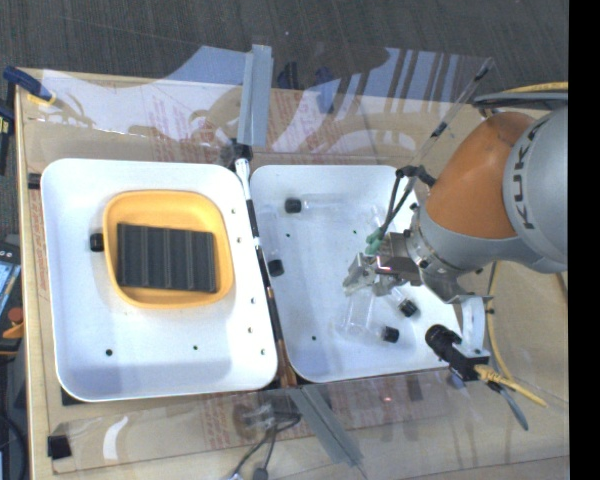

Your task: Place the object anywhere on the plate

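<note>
— Gripper (376,268)?
— Low over the right bin (310,353), at the end of the grey arm (480,193). Wide or narrow: cannot tell.
— Just beside it?
— Small black piece (408,308), toward the bin's front corner.
— Farther off?
— Well apart, past the bins' shared edge toward the view's left: left bin (70,358), yellow plate (120,213) inside, dark ribbed block (167,256) lying flat on the plate.

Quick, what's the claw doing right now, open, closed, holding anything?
Claw: low over the right bin; open or closed cannot be told, and no object is seen in its grip.
</note>
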`<state>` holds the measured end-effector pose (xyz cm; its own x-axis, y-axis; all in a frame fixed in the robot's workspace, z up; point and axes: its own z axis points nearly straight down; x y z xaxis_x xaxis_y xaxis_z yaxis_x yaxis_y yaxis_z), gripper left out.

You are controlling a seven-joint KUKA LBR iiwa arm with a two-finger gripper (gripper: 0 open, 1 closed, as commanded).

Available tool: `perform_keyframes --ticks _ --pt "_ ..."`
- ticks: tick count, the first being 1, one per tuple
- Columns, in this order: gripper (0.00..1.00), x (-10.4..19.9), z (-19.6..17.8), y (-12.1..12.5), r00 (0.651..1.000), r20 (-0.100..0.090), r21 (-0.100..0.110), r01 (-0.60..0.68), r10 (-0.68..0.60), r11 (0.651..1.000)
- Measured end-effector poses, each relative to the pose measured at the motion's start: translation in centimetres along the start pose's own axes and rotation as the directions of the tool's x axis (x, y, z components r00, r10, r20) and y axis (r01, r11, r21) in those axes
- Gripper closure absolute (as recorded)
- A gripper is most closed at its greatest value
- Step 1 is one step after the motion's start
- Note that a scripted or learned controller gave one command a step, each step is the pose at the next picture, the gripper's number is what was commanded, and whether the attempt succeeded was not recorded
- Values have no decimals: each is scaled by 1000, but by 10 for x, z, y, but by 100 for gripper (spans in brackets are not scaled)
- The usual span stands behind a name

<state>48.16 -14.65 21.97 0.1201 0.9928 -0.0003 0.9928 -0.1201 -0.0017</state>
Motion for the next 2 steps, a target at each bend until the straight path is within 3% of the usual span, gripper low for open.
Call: perform_keyframes --ticks 1,2 --pt "100 35 -23 38 995 -1 1 104 -104 995" --pt "100 69 -12 89 979 -1 1 203 -203 979"
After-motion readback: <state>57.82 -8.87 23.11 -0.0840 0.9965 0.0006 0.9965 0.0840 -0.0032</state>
